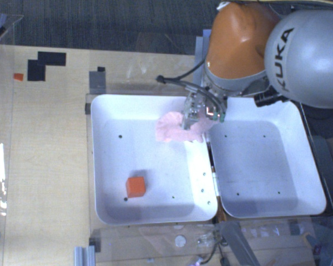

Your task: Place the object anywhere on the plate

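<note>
Gripper (196,115) down low at the top right corner of the left bin (97,148), right on the upper right edge of the pink plate (169,129). Honestly can't tell if open or clamped from this angle, too much blur and clutter around the tip. Can't tell either if actually touching the plate or just hovering above it. Nothing visibly held, anyway.

Orange block (136,187) sitting alone on the floor of the same bin, down toward the lower left, well apart from both plate and gripper. Flat on the bin floor, not on the plate. So, task-wise: not there yet.

Plate itself looking pale pink and a bit crumpled or wavy at the edges, tucked against the right wall of the left bin, near the seam between the two bins.

Right bin (266,159) just beside, white and shallow like its twin. Big grey arm (308,54) coming in from the right over its top edge, orange band (238,35) bulging above the wrist, thin black cable (175,82) looping off to the left of it.

Over on the wooden bench (44,159), far left: a couple of black blocky marks (44,64) and a tiny orange square (18,77).
</note>
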Controlling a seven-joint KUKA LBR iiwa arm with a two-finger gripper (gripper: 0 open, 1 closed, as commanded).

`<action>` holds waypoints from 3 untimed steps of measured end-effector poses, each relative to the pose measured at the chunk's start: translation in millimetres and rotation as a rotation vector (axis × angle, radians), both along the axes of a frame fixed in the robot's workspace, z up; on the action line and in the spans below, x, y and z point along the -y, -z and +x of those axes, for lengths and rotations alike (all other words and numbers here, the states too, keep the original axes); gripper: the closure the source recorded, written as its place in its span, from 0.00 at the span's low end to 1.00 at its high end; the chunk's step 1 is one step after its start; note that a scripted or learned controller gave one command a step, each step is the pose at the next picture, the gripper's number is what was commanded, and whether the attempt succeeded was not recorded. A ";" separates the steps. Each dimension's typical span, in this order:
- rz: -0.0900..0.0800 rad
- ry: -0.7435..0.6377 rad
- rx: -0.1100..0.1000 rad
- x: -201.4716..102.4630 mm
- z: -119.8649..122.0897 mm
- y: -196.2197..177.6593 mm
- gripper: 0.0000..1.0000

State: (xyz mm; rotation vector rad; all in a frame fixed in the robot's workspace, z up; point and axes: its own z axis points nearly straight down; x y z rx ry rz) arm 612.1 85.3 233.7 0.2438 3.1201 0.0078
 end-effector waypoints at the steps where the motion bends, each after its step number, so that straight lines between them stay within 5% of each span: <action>1: -0.001 -0.157 0.001 -50.4 -19.4 -7.2 1.00; 2: -0.001 -0.162 -0.002 -94.2 -42.3 5.5 1.00; 3: -0.001 -0.161 -0.002 -93.9 -42.1 5.2 0.00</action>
